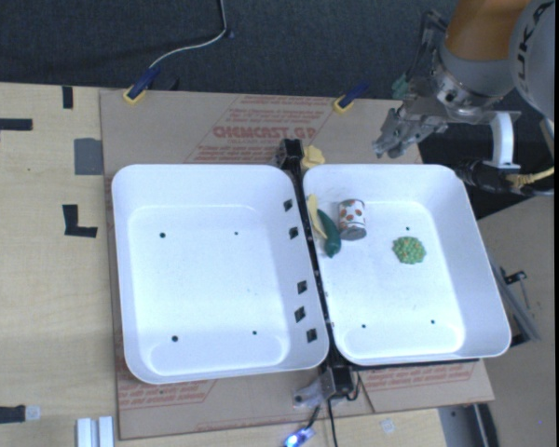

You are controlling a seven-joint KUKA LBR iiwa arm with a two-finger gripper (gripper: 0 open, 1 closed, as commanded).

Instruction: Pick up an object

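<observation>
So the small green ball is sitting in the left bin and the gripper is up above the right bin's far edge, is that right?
Not quite. The camera view shows the small green ball in the right bin, not the left bin. The gripper does hang above the right bin's far edge.

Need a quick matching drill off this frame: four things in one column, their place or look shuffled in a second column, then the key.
Things:
1. gripper
2. green round object
3. small spotted cup
4. left bin

Places or looks:
A. lying on its side in the right bin, near the divider
B. above the bench, beyond the right bin's far rim
C. white, on the camera view's left side
D. alone on the right bin's floor, right of centre

Pairs: 1-B, 2-D, 3-A, 4-C
</observation>
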